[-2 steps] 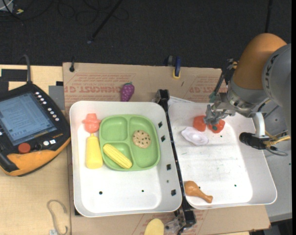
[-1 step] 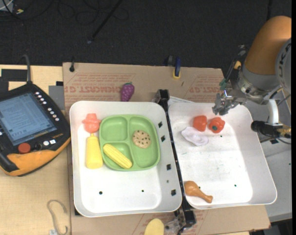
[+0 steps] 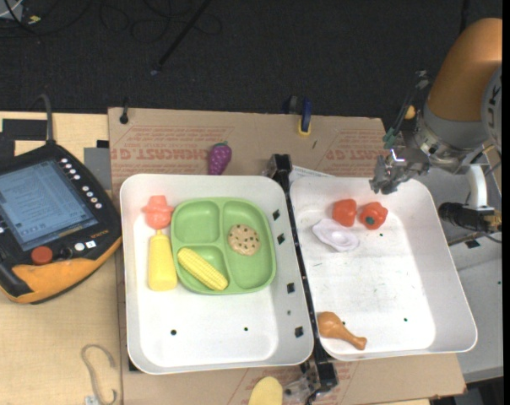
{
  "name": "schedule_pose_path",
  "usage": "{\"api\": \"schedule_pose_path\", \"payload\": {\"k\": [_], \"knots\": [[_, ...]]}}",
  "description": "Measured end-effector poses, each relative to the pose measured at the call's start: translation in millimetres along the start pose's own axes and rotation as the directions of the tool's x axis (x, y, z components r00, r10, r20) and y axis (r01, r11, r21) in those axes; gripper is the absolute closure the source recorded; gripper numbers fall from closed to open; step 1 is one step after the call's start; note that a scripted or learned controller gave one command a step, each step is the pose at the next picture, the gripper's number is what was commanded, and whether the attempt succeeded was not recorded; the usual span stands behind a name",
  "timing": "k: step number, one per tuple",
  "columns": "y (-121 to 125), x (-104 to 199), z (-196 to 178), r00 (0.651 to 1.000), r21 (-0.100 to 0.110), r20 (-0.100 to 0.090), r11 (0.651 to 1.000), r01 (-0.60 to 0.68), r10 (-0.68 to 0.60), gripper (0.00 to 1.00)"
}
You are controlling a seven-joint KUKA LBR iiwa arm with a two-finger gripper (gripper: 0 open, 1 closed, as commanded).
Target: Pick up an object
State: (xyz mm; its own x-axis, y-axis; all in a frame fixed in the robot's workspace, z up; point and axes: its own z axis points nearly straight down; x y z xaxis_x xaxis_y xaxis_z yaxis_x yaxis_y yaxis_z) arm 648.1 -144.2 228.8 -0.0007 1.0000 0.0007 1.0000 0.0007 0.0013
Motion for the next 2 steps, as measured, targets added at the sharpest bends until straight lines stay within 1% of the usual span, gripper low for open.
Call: {"api": "schedule_pose_path", "payload": {"k": [1,2], "knots": [[-25.9,46.6,-3.5,1.0,0.005,-0.002,1.0,0.001,-0.001,1.0],[-40.8,96.2,-12.0,1.0,0.005,-0.002,1.0,0.003,-0.003,1.0]]}}
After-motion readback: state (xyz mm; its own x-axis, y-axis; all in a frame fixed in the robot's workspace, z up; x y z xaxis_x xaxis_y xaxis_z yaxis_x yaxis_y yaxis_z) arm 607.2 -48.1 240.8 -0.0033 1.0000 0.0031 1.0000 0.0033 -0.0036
